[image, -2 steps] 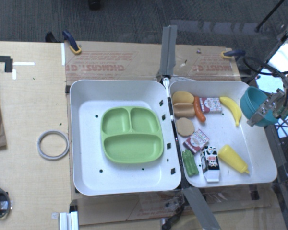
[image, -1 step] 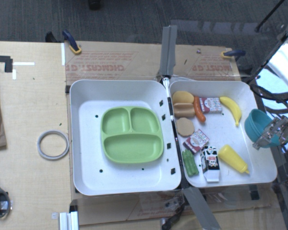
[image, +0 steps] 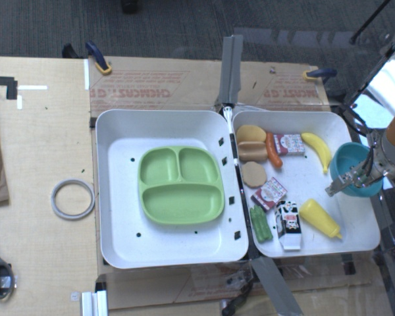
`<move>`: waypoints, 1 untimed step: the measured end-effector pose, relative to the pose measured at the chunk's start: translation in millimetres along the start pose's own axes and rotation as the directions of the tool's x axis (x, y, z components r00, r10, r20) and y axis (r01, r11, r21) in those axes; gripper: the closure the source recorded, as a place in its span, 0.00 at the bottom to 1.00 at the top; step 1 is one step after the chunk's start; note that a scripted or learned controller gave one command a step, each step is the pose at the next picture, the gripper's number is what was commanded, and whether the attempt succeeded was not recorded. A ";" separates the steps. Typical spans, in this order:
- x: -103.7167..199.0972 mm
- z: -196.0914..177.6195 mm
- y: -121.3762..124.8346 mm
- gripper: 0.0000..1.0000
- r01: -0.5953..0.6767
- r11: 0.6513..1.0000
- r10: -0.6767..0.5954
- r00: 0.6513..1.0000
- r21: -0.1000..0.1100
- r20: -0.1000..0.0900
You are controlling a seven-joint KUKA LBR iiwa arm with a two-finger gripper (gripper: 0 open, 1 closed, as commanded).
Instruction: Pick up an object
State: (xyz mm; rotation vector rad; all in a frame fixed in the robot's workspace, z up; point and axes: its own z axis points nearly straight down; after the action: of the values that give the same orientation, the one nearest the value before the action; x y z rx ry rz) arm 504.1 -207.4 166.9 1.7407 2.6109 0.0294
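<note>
My gripper hangs at the right edge of the right bin, right over the near rim of a teal cup. It overlaps the cup's front wall. Close by in the same bin lie a yellow banana and a yellow squash-like toy. Further left are an orange carrot, two bread buns, a round cookie, two pink packets, a small milk carton and a green stick.
The left bin holds a green divided plate. A grey metal bar rises between the bins at the back. A tape ring lies on the bench to the left, and blue clamps grip the cardboard behind.
</note>
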 end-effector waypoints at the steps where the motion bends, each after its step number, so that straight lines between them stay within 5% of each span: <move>1: 3.1 9.9 64.0 1.00 -0.252 0.968 0.252 0.968 -0.002 0.008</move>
State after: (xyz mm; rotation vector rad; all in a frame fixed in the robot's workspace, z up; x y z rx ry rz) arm 562.1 -179.8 158.1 2.0556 2.3650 0.0242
